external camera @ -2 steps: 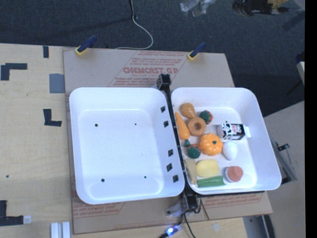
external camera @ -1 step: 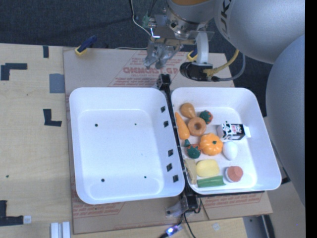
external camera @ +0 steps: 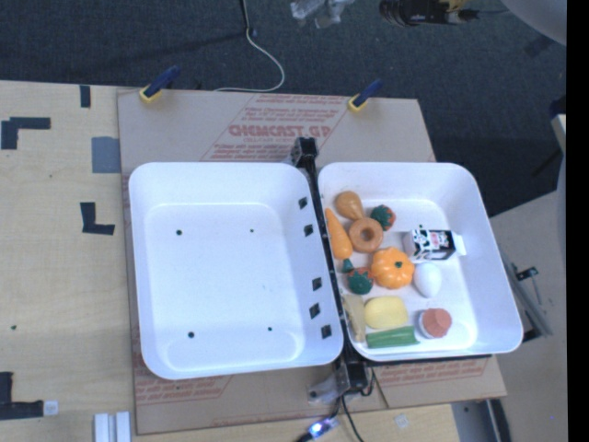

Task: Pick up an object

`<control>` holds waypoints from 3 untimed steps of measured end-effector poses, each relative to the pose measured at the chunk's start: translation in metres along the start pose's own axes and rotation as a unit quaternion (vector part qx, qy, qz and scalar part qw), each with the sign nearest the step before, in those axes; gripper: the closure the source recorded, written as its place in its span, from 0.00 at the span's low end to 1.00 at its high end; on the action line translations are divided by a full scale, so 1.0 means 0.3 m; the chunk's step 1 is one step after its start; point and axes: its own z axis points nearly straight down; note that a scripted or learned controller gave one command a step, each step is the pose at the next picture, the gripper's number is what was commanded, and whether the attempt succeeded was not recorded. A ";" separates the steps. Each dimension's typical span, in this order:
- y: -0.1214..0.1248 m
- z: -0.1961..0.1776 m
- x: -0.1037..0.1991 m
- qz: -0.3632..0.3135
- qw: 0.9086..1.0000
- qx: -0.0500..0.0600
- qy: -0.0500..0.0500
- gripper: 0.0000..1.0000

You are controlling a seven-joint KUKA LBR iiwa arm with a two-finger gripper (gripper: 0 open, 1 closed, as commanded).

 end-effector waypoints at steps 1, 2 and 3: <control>-0.014 0.732 0.144 0.001 1.000 0.019 -0.004 1.00; 0.006 0.237 0.284 -0.001 1.000 0.002 0.001 1.00; 0.010 0.021 0.330 0.001 1.000 0.006 0.000 1.00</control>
